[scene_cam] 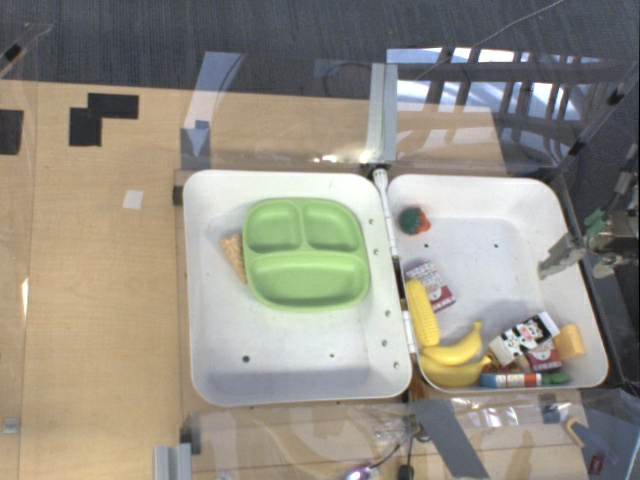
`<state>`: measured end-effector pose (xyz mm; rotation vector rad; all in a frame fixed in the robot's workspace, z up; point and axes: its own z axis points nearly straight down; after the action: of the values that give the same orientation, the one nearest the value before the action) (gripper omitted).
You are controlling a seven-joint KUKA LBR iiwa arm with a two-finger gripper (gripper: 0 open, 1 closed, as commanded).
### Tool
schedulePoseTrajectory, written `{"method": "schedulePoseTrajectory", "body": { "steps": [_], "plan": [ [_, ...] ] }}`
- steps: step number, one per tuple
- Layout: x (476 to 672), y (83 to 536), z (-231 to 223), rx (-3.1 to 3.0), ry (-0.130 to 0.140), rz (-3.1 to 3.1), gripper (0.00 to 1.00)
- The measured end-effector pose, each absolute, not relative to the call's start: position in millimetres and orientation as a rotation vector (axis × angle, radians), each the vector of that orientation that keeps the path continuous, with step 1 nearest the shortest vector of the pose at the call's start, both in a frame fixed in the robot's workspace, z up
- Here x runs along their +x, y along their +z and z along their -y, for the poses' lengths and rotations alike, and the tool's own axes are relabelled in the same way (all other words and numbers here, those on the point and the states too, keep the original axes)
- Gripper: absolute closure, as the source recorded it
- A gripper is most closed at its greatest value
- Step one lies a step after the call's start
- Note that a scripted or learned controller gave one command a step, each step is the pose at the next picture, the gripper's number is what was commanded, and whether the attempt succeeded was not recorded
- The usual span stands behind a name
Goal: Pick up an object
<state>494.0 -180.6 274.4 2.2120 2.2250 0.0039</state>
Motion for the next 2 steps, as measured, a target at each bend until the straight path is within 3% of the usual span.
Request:
{"method": "schedulePoseTrajectory", "body": {
  "steps": [1, 2],
  "plan": [
    [512.3, 190.0, 205.4, 2.323, 0.003, -2.112, 0.00],
    [514.5, 201.8, 204.9, 2.318, 0.009, -2.110, 1.00]
  ]
}}
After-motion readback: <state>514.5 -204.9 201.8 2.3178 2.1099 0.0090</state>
